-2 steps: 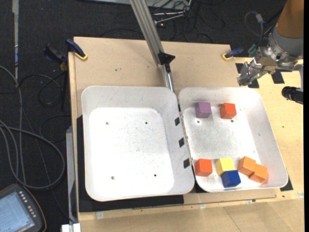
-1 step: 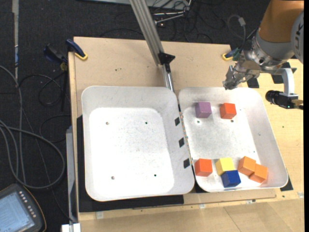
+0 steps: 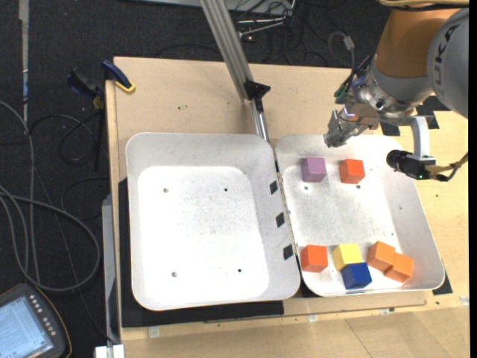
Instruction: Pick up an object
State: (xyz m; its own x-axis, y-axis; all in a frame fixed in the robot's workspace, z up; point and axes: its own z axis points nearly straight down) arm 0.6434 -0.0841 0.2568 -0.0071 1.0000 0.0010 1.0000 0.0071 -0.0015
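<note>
Hovering at the right bin's point(image 3: 417, 222) far edge, the gripper point(image 3: 339, 136) holds nothing; finger spread cannot be told. A purple cube point(image 3: 314, 168) sits near.

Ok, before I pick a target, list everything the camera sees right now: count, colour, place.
Bins: 2, white, side by side on the bench; left bin, right bin.
Purple cube: 1, far end of right bin.
Orange cubes: 4, all in right bin; one at far end beside the purple one, one near the front left, two touching at the front right.
Yellow cube: 1, front of right bin.
Blue cube: 1, just in front of the yellow one.
Clamp: 1, blue and yellow, bench's far left corner.
Arm: 1, grey and orange, from the right.
Gripper: 1, over right bin's far edge.
</note>
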